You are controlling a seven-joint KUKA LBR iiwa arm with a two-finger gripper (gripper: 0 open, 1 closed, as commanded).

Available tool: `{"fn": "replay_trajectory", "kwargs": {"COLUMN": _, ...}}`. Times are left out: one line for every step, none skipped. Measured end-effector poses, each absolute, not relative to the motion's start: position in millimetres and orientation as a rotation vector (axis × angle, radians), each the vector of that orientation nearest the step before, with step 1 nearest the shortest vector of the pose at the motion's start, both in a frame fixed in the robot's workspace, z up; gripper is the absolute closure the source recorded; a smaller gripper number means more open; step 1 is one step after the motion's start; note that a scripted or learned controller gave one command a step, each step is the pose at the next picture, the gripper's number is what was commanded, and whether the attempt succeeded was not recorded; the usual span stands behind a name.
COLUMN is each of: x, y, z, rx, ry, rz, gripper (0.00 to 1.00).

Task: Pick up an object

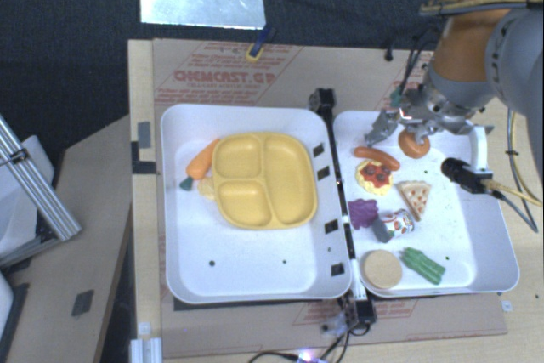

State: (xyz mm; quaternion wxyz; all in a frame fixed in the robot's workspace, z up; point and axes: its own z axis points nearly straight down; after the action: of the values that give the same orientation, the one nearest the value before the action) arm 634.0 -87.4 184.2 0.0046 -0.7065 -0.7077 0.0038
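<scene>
The bagel (415,144) is sitting near the back of the right bin (493,268), directly beneath the gripper (411,125). It is looking like a small toy piece, round and brown-orange, probably light, stiff moulded plastic with a smooth, somewhat slippery skin. Taking it across its width, one finger on each side of the rim, is likely the safest hold; a pinch near the top of the curve is likely to make it squirt out. Nothing about it is suggesting fragility.

The gripper is hanging just over the bagel, and whether its fingers are apart or together cannot be told from this slanted view, so no hold can be claimed.

Just beside the bagel, toward the bin's middle, a sausage (376,155) is lying, with a small pizza (375,175) next to it. Further forward are lying a wedge slice (416,199), purple grapes (364,212), a small can (396,224), a green pod (422,264) and a round cracker (382,269).

In the left bin (183,268), well apart, a yellow tray (259,180) is resting with a carrot (202,158) touching its edge. Both bins are standing on the worktop (93,183).
</scene>
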Motion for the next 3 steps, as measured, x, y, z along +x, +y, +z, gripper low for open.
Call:
{"fn": "replay_trajectory", "kwargs": {"x": 636.4, "y": -87.3, "z": 192.8, "rx": -2.218, "ry": -2.225, "rz": -0.001, "gripper": 0.0}}
{"fn": "replay_trajectory", "kwargs": {"x": 640.3, "y": -86.1, "z": 132.8, "rx": -2.219, "ry": -2.225, "rz": -0.001, "gripper": 0.0}}
{"fn": "replay_trajectory", "kwargs": {"x": 641.9, "y": -87.2, "z": 109.4, "rx": -2.225, "ry": -2.227, "rz": -0.006, "gripper": 0.0}}
